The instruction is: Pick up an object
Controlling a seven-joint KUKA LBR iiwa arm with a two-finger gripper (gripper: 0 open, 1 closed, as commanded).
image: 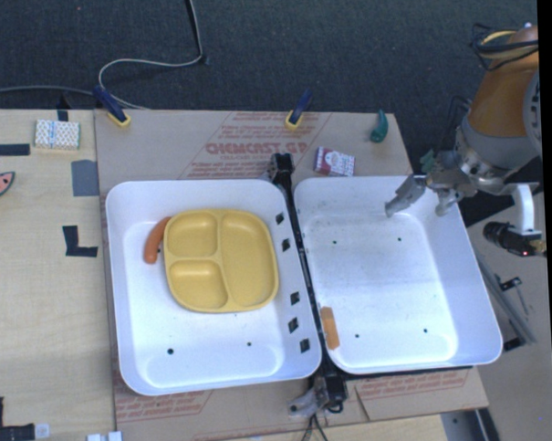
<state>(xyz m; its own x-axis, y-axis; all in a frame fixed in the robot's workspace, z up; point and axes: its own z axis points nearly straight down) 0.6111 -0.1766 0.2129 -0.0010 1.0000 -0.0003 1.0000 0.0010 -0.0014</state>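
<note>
The claw (423, 198) hangs over the upper right corner of the right bin (461, 280), its two fingers spread apart with nothing between them. Down and to its left, a small orange piece (329, 327) lies against that bin's left wall. Farther left, well apart, the left bin (133, 294) holds a yellow divided plate (221, 259), with an orange sausage (154, 240) touching the plate's far left edge.

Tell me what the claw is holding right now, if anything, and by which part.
Nothing is held. The claw hangs over the far right corner of the right bin with nothing between its fingers.
</note>
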